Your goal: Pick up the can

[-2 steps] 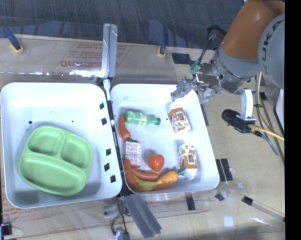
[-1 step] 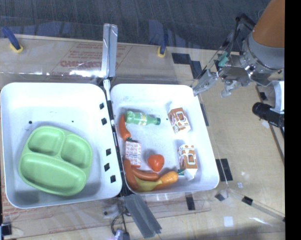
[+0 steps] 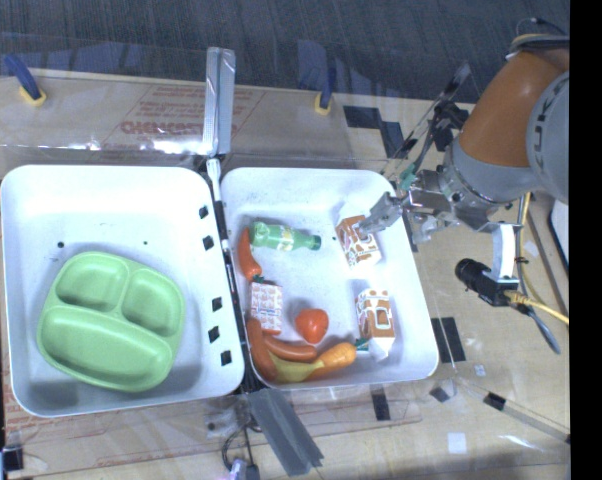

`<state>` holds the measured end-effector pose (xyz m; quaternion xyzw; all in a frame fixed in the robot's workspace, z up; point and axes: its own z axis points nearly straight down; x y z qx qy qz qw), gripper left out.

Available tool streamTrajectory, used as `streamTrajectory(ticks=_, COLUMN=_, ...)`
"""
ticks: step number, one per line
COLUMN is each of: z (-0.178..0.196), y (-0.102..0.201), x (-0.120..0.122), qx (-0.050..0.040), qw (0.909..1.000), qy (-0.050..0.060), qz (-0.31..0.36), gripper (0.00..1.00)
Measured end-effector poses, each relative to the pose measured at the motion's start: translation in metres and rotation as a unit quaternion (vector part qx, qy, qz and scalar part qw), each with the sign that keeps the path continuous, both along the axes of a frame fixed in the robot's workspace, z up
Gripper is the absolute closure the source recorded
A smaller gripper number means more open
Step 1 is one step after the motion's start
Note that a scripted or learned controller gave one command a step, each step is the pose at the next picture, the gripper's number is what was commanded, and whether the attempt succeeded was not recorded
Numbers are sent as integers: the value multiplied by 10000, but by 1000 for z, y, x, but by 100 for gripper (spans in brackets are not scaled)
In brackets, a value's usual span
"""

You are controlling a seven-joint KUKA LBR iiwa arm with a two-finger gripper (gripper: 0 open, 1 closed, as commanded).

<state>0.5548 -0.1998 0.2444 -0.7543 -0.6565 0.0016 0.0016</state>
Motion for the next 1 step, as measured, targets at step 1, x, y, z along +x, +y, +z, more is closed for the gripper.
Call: streamTrajectory(ticks=1, z=-112, y=73, x=6, qx=2, qw=9999, qy=7, qz=-126, gripper=0)
